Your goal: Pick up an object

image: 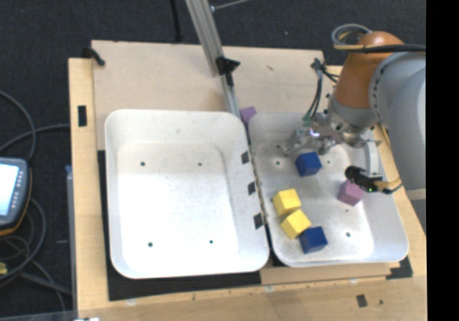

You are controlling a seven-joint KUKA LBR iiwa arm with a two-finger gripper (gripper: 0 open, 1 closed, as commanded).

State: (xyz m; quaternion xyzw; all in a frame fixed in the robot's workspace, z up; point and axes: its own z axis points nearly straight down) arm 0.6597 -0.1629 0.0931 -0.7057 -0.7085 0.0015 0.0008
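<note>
On tan bench (165, 76), two white bins (179, 126)

White bins (179, 126); blue (308, 163), yellow (287, 201), purple cubes (350, 193); orange-banded grey arm (358, 83).

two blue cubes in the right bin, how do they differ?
The upper blue cube lies directly under the gripper, apart from the other blocks; the lower blue cube lies near the bin's front edge, touching a yellow cube. The lower one looks darker and slightly larger. Both are blue cubes resting on the right bin floor.
</note>
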